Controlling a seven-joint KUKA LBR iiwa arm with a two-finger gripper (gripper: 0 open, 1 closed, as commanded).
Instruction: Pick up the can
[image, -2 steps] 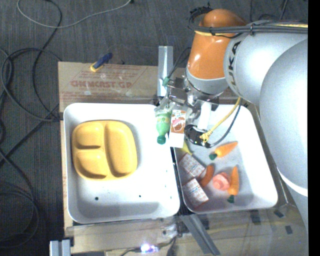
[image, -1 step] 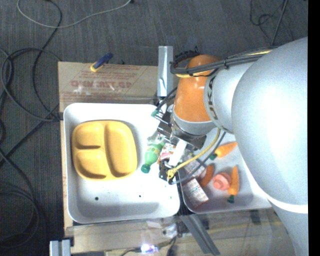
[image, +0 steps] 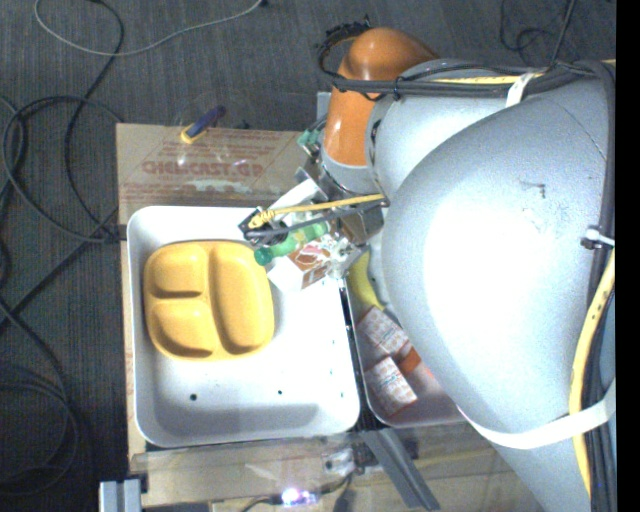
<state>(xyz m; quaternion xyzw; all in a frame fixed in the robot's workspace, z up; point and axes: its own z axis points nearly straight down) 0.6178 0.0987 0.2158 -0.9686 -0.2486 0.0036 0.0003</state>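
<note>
Looking down through the camera view, I find the tool (image: 303, 240) low over the far right corner of the left bin (image: 200, 425), close to the wall it shares with the right bin (image: 368, 405); whether the tool is spread or pressed together I cannot tell, as the wrist and clutter cover it. A green thing (image: 285, 246) and a red-and-white packet (image: 316, 260) sit right at the tool, touching or nearly so; I cannot say either is gripped. A yellow tray (image: 210, 300) with compartments takes up the left half of that bin, well apart from the tool. My best read of the can (image: 385, 335) is a reddish-labelled cylinder lying on its side in the right bin; a similar cylinder (image: 392, 385) lies just beside it, and a yellow curved thing (image: 362, 285) lies along the near wall. The arm's bulk hides the rest of that bin.

As I judge it, the pick is not done: the can rests in its bin, apart from the tool. What is left is crossing to the right bin, lowering onto the can, closing and lifting.
</note>
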